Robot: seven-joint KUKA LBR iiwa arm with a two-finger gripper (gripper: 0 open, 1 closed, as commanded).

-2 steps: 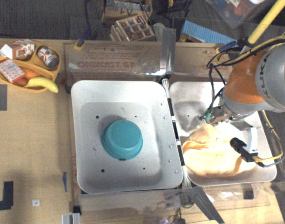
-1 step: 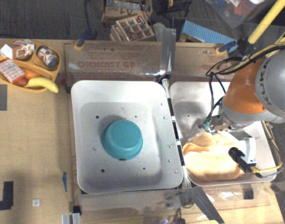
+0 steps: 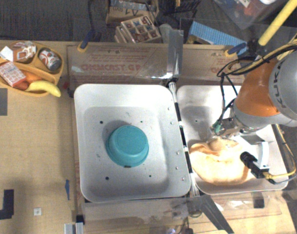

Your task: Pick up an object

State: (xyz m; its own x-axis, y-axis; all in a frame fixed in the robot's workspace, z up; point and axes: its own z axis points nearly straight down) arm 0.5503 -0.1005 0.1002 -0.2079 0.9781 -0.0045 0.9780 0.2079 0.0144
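Note:
A teal bowl [image 3: 128, 145] lies upside down in the middle of the left bin [image 3: 90, 101]. In the right bin [image 3: 197, 101] a pale orange, floppy cloth-like thing [image 3: 217, 167] is spread over the near half. My gripper [image 3: 218, 139] hangs over the far edge of that orange thing, right at its raised tip, with the grey arm and its orange band [image 3: 255, 94] above it to the right. The wrist hides how the gripper meets the orange thing.
A yellow tray [image 3: 2, 77] with a banana, boxes and cans sits on the bench at the far left. A cardboard wall [image 3: 119, 65] runs behind both bins. Cables [image 3: 285, 174] trail over the right bin's near right corner.

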